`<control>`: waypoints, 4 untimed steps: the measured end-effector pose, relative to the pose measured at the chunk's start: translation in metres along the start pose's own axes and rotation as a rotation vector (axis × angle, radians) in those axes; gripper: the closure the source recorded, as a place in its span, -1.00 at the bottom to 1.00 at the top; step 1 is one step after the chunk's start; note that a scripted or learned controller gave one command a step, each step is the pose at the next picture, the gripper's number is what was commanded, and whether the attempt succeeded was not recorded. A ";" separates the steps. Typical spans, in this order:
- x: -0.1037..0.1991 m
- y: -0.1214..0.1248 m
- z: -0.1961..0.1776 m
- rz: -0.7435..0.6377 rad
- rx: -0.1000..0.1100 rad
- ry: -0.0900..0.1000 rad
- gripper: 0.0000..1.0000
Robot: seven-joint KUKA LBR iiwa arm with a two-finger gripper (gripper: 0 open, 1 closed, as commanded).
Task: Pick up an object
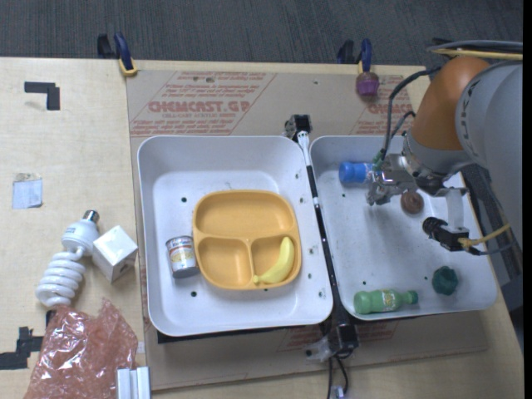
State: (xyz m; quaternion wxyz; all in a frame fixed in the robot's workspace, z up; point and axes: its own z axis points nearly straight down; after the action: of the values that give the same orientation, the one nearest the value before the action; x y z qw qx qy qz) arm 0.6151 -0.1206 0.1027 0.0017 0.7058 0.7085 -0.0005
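Objects for picking number four in the right bin (478,302), the white tray under the arm. One blue cylinder (355,173) lies on its side near this bin's far left corner. One small brown round piece (411,202) sits towards the far side, right of the blue cylinder and apart from it. One green bottle (386,301) lies on its side along the near wall, its cap pointing right. One dark green knob-like piece (445,281) rests in the near right corner, just beyond the bottle's cap end.

The gripper (381,186) hangs over the far part of the right bin, between the blue cylinder and the brown piece and near both. Whether it is open or closed cannot be told from this angle, and nothing can be seen held in it.

Against the right bin's left wall stands the second tray, the left bin (158,223). It holds one yellow divided plate (241,219) with one banana (281,263) in the compartment nearest the right bin, and one small can (180,256) upright on the plate's far side from the right bin.

Well left of both bins, on the bench, lie one spiral light bulb (68,260) and one white cube (115,251).
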 end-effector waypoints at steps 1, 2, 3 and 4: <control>0.017 -0.059 0.010 0.006 0.001 0.003 -1.00; -0.030 0.038 0.010 0.001 0.002 0.002 -1.00; -0.028 -0.029 0.010 0.004 0.001 0.002 -1.00; -0.022 0.042 0.011 0.001 0.010 0.004 -1.00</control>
State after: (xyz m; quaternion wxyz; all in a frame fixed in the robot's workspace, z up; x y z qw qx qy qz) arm 0.6572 -0.1420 0.0914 -0.0034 0.7061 0.7081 -0.0027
